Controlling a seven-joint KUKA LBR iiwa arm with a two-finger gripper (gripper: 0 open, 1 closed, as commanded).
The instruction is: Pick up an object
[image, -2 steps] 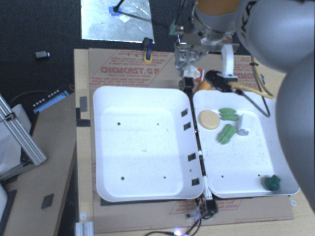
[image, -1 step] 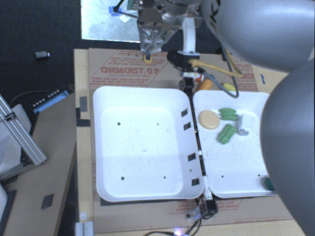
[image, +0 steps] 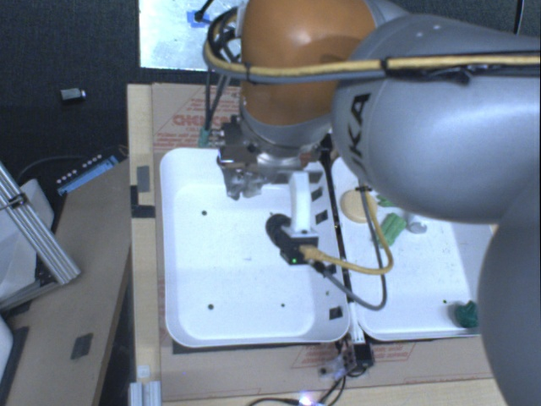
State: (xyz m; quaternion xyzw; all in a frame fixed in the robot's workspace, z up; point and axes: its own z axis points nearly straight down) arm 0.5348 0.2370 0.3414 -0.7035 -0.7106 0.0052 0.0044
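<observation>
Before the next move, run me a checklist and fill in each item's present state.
1. Claw over a bin: ok, it hangs over the left bin.
2. Target beneath the claw: not ok, the things I can see lie in the right bin.
3. Things to pick: ok, a green piece, a tan disc and a dark green piece.
4. Full view of the right bin: not ok, the arm covers much of it.
5. Claw ready to grasp: cannot tell.
</observation>
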